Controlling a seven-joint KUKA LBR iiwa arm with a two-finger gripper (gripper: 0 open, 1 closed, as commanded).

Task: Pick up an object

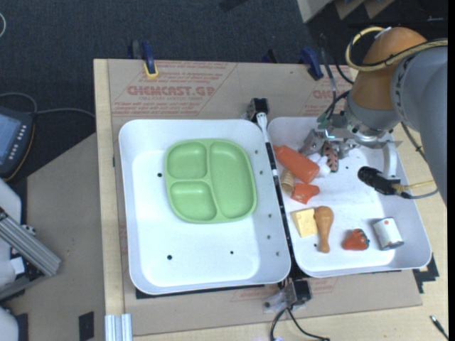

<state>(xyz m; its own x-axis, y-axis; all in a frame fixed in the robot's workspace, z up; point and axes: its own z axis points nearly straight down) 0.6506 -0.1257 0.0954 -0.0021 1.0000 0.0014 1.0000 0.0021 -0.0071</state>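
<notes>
Hovering over the right bin, the hand, grip unreadable, sits just beside an orange block.

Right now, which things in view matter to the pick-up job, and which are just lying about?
In the job: gripper, over the right bin; that bin's orange block, cheese wedge, drumstick, red toy, silver can.
Lying about: green divided plate in the left bin, far from the gripper; blue clamp.
</notes>
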